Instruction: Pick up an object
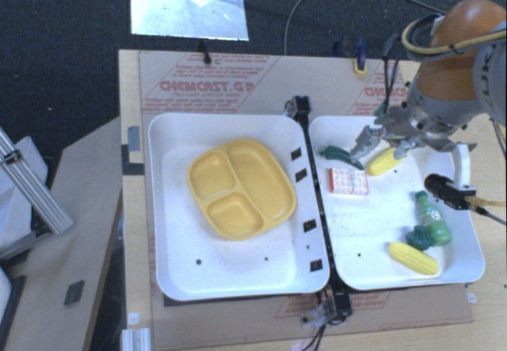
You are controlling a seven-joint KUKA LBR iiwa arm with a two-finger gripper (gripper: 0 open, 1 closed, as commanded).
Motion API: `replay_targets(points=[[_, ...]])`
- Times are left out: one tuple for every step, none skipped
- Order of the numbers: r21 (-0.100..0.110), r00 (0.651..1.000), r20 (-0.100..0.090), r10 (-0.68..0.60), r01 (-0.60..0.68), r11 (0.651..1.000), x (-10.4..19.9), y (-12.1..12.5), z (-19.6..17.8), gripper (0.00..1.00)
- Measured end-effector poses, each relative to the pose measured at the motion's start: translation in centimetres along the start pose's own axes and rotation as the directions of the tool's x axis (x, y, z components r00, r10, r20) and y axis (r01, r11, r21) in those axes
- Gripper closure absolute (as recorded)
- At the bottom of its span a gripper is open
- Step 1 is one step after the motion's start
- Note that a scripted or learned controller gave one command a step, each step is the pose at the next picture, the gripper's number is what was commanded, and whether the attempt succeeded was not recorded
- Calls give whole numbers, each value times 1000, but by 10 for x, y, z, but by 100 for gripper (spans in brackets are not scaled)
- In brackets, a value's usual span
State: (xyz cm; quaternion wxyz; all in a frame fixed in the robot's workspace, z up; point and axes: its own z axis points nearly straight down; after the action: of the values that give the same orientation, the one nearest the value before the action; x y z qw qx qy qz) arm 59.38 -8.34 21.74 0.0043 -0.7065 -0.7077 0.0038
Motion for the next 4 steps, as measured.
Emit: replay_targets(points=[[-13,1000,1,-2,2,1000,0,3,-7,0],[-9,1000,1,0,1,1000,3,2,35,0],[-9,1000,1,1,-1,1000,-1,4,78,0],[-8,1000,0,1,-1,1000,-1,4,130,0]])
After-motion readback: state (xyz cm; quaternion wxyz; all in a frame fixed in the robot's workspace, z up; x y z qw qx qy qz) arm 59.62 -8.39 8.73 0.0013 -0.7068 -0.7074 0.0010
